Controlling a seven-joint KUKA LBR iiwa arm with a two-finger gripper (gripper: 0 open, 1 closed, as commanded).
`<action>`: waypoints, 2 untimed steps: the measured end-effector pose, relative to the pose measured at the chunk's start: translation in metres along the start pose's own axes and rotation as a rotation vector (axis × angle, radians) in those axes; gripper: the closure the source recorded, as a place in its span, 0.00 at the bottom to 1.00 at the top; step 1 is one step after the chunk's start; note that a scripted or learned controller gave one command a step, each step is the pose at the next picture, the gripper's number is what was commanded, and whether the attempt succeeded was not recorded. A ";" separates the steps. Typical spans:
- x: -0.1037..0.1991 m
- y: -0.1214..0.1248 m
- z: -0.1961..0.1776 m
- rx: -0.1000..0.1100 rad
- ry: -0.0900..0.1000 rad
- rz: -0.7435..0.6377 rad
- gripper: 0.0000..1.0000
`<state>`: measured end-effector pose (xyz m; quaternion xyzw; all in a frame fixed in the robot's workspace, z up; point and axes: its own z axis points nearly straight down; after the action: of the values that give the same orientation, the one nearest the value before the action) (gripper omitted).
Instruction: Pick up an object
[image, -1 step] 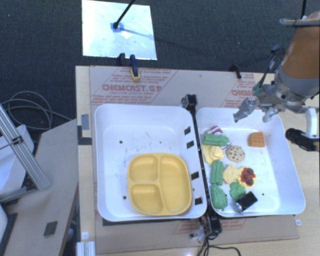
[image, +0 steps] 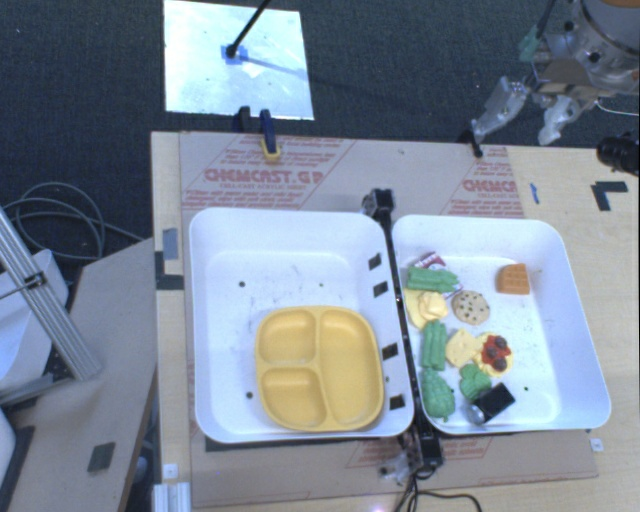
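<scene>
The end effector (image: 527, 117) hangs above the desk's (image: 420, 170) far right corner, fingers spread wide, gripping nothing. Toy food, including a cookie (image: 469, 306), lies in the right bin (image: 570, 300); a yellow tray (image: 320, 365) sits in the left bin (image: 230, 260).

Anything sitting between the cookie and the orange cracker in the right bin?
No. In the camera view, the stretch between the cookie and the orange cracker is bare white floor of the right bin. The other food pieces lie left of and below the cookie.
</scene>
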<state>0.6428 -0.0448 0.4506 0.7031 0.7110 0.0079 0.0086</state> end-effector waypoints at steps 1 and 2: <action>0.070 0.029 -0.091 0.007 0.003 -0.001 0.00; 0.065 0.029 -0.096 0.016 0.001 0.003 1.00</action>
<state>0.6685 0.0207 0.5475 0.7040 0.7102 0.0027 0.0027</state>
